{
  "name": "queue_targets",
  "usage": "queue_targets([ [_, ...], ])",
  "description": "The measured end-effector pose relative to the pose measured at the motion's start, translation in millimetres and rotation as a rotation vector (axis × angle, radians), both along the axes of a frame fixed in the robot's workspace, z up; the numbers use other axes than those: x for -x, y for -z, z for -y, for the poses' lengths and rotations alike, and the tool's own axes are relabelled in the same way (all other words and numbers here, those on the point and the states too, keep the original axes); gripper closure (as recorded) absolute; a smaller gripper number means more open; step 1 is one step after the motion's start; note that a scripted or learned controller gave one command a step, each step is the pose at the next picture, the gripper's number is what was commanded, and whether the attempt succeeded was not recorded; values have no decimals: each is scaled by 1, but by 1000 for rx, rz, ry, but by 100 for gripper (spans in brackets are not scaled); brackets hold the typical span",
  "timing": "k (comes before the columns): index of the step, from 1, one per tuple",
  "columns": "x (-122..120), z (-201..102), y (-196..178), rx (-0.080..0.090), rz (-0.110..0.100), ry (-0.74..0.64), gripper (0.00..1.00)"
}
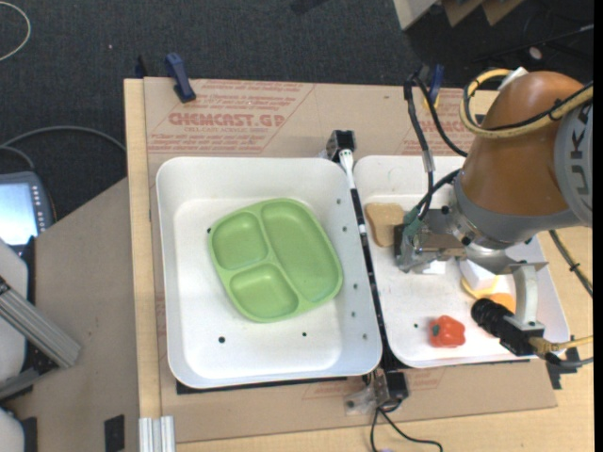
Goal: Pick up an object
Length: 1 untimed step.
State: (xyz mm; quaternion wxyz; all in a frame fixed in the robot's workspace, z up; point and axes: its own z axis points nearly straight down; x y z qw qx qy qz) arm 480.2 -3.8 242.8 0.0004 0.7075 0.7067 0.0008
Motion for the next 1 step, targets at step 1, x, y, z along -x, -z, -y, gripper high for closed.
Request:
queue_targets([
  [1,-1,21,-135,1,16,-1,100],
])
